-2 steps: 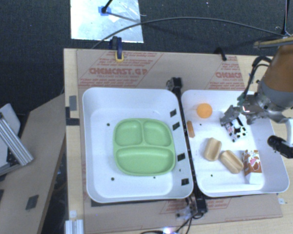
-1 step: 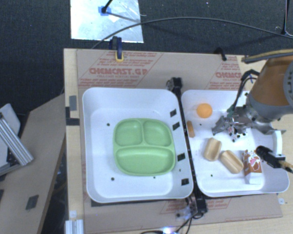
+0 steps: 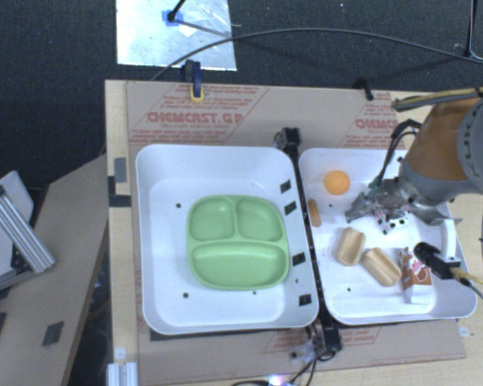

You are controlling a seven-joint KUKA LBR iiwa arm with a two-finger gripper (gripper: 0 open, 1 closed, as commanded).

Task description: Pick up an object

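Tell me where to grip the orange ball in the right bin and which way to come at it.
Grip the orange ball across its middle, coming straight down from above. It is round, so no side is better than another, and it sits apart from the tan pieces with bare bin floor around it. The bin's back wall is near, so probably keep the gripper fingers parallel to that wall.

Grey arm (image 3: 459, 155), tool (image 3: 378, 207) low

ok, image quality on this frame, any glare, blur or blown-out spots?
Camera view: lighting is even and soft, shadows faint. The foil sheet at top reflects bright glare. The white bins sit near overexposure, so their rims lose detail. The green divided plate is sharp. The claw looks slightly soft, and the small items near it are hard to resolve.
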